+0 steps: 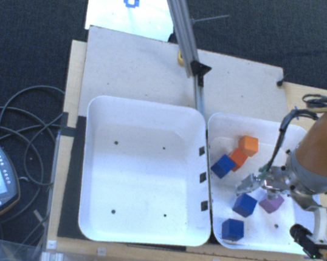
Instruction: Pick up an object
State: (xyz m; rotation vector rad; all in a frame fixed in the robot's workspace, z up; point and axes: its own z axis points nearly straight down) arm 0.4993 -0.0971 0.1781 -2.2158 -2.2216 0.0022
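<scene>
— Six small blocks lie in the right bin, yes?

— Yes. Two orange blocks touch each other near the top, a blue block is beside them, and two more blue ones lie lower, close to a purple block. The left bin holds no blocks.

— And the gripper?

— It hangs just above the middle blue one and the purple one. If it is open or closed, I cannot tell; nothing visible is held.

— How will a block handle?

— I think light, stiff, not fragile. Take it on two opposite flat faces; the corners may slip.
</scene>
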